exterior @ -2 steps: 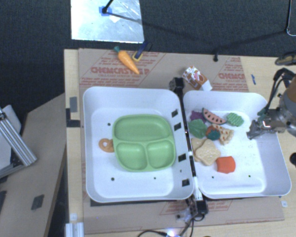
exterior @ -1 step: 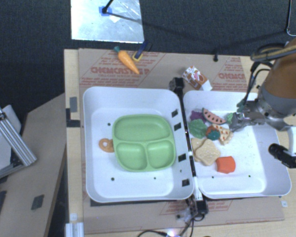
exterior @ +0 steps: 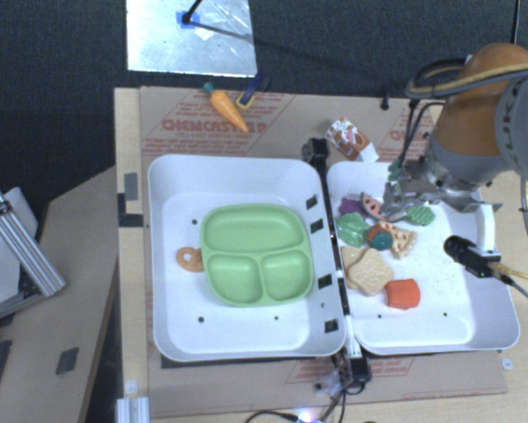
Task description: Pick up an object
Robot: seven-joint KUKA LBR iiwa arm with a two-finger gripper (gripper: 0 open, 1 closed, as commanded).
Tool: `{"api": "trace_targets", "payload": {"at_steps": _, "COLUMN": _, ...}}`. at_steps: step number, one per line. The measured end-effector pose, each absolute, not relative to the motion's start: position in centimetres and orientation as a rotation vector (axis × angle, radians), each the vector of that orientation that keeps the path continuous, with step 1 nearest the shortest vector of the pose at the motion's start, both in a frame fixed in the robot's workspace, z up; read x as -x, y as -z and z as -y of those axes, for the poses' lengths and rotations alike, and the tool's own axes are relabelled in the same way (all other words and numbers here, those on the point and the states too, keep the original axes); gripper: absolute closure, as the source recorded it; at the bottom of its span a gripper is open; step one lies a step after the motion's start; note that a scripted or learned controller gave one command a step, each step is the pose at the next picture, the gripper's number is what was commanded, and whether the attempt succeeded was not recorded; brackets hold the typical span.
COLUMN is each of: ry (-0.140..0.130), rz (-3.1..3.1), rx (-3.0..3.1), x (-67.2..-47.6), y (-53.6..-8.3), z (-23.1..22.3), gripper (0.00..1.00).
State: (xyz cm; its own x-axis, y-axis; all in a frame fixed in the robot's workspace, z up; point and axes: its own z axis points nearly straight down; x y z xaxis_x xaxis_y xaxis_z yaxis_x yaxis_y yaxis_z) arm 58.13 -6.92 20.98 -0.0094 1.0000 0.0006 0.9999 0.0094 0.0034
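The tool (exterior: 403,196) is being held low over the back of the right bin (exterior: 449,320), at the upper edge of a cluster of toy foods. Whether it is wide or narrow cannot be told, since it is being blurred against the items beneath. A dark green leafy piece (exterior: 420,213) is lying directly under it, while a purple piece (exterior: 352,206) is lying just to its left. The orange block (exterior: 403,293) is sitting well apart, toward the front. The leafy piece is judged the nearest candidate, so a near-vertical descent is being called for.

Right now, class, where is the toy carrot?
The toy carrot lies outside both bins, on the cardboard behind the left bin, near the foil sheet.
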Motion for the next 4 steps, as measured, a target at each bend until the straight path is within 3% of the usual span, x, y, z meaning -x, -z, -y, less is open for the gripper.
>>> {"api": "trace_targets", "payload": {"at_steps": 1, "ry": -0.007, "rz": -2.232, "rx": -2.209, "x": -61.3, "y": -20.9, "z": 2.1, "gripper": 1.0}}
{"api": "trace_targets", "payload": {"at_steps": 2, "ry": -0.006, "rz": -2.229, "rx": -2.211, "x": -63.3, "y": -21.6, "z": -1.0, "gripper": 1.0}}
{"api": "trace_targets", "payload": {"at_steps": 4, "ry": -0.004, "rz": -2.226, "rx": -2.213, "x": -64.3, "y": -22.4, "z": -0.7, "gripper": 1.0}}
